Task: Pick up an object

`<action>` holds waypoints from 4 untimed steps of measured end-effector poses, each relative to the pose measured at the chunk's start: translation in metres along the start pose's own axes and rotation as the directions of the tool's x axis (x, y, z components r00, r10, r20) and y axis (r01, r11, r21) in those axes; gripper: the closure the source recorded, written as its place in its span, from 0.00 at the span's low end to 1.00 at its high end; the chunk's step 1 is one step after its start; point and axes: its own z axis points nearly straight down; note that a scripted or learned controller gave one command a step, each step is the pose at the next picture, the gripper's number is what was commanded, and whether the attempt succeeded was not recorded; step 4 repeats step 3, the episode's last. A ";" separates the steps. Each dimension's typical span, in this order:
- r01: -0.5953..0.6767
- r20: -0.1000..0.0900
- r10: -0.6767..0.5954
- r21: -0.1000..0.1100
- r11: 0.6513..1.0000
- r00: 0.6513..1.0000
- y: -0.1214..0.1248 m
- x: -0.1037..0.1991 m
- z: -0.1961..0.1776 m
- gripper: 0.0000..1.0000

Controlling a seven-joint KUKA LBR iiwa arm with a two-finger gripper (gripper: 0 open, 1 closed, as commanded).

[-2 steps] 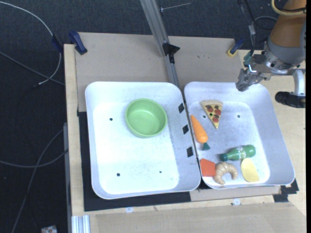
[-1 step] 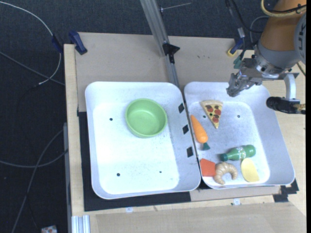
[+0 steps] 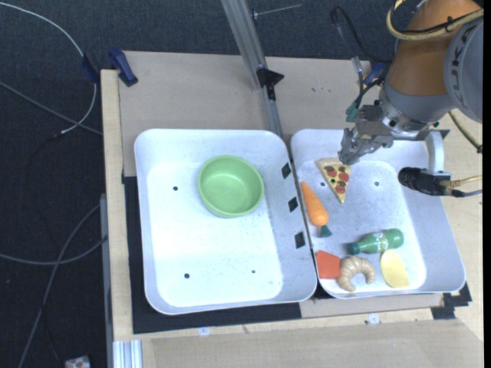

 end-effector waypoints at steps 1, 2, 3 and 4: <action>0.001 0.000 -0.001 0.001 1.000 1.000 -0.021 0.047 0.005 1.00; 0.002 0.000 -0.002 0.001 1.000 1.000 -0.036 0.093 0.001 1.00; 0.004 -0.001 -0.004 0.001 1.000 1.000 -0.063 0.143 -0.018 1.00; 0.004 -0.001 -0.004 0.001 1.000 1.000 -0.063 0.143 -0.018 1.00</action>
